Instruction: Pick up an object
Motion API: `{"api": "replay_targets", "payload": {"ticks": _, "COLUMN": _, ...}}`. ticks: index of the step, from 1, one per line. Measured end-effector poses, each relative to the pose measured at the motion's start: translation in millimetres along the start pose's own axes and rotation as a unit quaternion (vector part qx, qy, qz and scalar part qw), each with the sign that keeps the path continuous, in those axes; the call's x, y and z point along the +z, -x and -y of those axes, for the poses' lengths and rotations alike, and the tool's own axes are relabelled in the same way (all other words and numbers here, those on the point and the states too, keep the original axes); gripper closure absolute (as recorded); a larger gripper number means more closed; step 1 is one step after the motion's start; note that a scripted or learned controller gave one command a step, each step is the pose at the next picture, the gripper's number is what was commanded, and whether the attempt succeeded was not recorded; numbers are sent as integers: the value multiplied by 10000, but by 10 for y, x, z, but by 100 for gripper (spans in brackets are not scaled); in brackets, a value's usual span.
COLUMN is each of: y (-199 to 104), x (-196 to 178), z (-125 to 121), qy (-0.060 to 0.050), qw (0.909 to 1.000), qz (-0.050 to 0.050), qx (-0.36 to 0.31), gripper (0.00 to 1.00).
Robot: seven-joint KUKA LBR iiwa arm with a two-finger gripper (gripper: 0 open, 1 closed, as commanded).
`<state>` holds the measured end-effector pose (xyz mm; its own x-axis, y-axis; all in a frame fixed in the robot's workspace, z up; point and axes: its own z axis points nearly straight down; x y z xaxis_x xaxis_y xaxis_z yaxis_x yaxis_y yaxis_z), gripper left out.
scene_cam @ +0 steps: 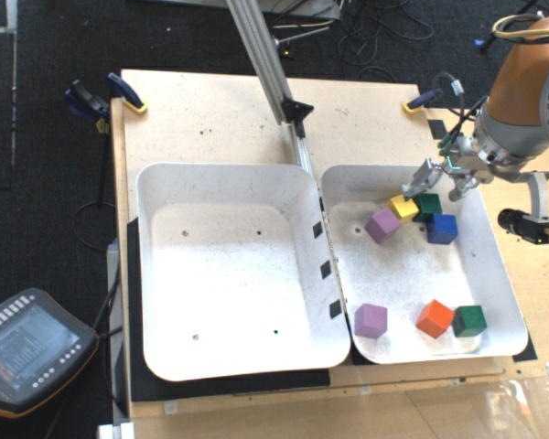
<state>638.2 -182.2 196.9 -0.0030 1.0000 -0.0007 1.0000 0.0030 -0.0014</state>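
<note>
Several small cubes lie in the right bin (494, 263). A cluster sits at its far side: a purple cube (382, 225), a yellow cube (404, 208), a dark green cube (429, 204) and a blue cube (442, 229). Near the front edge are another purple cube (371, 320), an orange cube (434, 318) and a green cube (469, 320). My gripper (441, 185) hangs just behind the cluster, over the dark green cube. Its fingers (421, 184) are spread open, and nothing sits between them.
The left bin (156, 245) lies beside the right one, and a ridge (328, 263) with black marks separates them. A slanted metal rail (261, 48) ends near the bins' far junction. Clamps (128, 94) sit at the board's far corners. A teach pendant (27, 350) lies at the lower left.
</note>
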Motion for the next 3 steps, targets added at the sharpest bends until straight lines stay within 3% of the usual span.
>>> {"api": "replay_targets", "payload": {"ticks": 1, "y": 42, "x": 619, "z": -33, "qy": -21, "qw": 10000, "qz": -5, "qx": 13, "gripper": 0}}
{"api": "replay_targets", "payload": {"ticks": 2, "y": 64, "x": 751, "z": -95, "qy": 116, "qw": 9999, "qz": 36, "qx": 12, "gripper": 0}}
{"api": "replay_targets", "payload": {"ticks": 3, "y": 53, "x": 666, "z": -101, "qy": 119, "qw": 9999, "qz": 38, "qx": -8, "gripper": 100}}
